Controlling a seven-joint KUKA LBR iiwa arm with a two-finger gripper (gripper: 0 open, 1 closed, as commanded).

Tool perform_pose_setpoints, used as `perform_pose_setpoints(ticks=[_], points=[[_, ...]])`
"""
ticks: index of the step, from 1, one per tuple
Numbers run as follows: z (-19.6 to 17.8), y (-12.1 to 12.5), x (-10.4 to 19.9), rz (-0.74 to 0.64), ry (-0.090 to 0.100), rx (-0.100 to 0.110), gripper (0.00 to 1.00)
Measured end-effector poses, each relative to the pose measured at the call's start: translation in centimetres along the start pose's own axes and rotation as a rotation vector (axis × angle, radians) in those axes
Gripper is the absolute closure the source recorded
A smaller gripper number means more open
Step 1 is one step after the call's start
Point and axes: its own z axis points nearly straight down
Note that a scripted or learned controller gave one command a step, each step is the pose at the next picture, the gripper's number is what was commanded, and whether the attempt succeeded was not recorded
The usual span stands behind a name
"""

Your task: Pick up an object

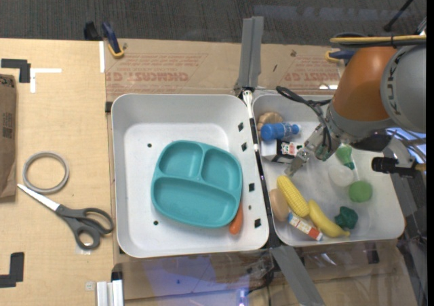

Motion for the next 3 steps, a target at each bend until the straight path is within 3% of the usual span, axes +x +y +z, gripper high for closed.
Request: perform_pose_setpoints(ticks=[1,2,3], points=[[-0.4,-7.4,7.4,0.055,-0.018,-0.014,0.0],[-1.1,-7.6,7.5,0.056,-0.009,-0.008,1.0],[-10.0,1.1,9.4,0.023,0.0,0.0,1.0]])
